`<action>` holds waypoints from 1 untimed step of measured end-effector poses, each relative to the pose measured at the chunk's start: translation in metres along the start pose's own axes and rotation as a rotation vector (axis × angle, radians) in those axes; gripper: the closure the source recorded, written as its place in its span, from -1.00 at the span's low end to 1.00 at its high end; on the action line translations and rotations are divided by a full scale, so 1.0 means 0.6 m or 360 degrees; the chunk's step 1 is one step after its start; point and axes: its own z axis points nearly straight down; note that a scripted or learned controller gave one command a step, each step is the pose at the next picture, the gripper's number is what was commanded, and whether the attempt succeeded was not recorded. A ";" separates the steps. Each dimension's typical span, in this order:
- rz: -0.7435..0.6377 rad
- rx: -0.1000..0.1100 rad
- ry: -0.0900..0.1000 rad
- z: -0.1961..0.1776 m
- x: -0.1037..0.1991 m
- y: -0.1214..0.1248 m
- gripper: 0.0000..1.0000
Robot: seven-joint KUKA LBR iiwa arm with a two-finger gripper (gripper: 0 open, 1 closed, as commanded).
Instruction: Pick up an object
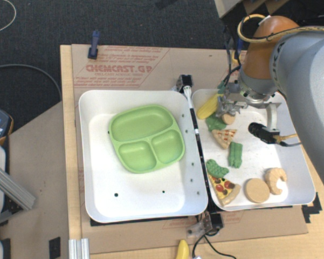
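Slanted overhead view of the tabletop, with 2 white bins side by side. The left bin holds 1 green plate with 3 compartments, lying flat near its middle. The right bin holds the task's objects, 8 toy foods. At its far left corner we see a yellow banana, and just beside it a green piece. Nearer the camera lie a tan wedge, a green pod, a leafy green and, against the bin's near left wall, a pizza slice. A round biscuit and a pale croissant sit just beside each other at the near edge. The arm enters from the right, and its gripper sits low over the far left corner, close to the banana and the green piece. We cannot tell whether the jaws are open, closed or gripping anything.
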 end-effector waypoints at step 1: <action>-0.0001 0.0001 -0.0003 -0.016 0.000 0.000 1.00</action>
